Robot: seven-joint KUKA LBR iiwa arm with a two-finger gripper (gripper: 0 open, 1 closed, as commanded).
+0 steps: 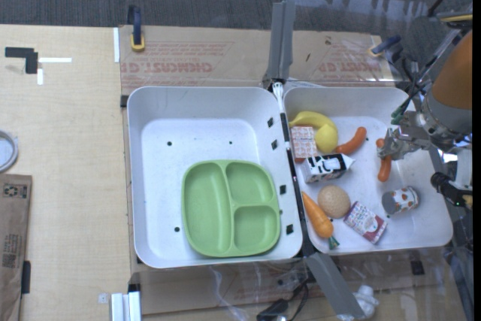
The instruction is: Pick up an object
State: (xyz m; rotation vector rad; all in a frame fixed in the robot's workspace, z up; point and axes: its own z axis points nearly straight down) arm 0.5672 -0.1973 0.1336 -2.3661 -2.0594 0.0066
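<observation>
Right bin (421, 237): sausage (385, 168) beside gripper (392, 145).

A small orange carrot-like piece (385, 168) hangs upright at the right bin's (421, 237) right side.

The gripper (391, 143) hung over the right bin (421, 237), seemingly gripping a small orange piece (385, 168), right of the sausage (352, 140).

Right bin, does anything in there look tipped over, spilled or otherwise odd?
Nothing looks spilled or broken. In the right bin, the black-and-white carton and the red-and-white packet lie on their sides, loosely jumbled with the toy food. The green tray sits flat in the left bin.
</observation>
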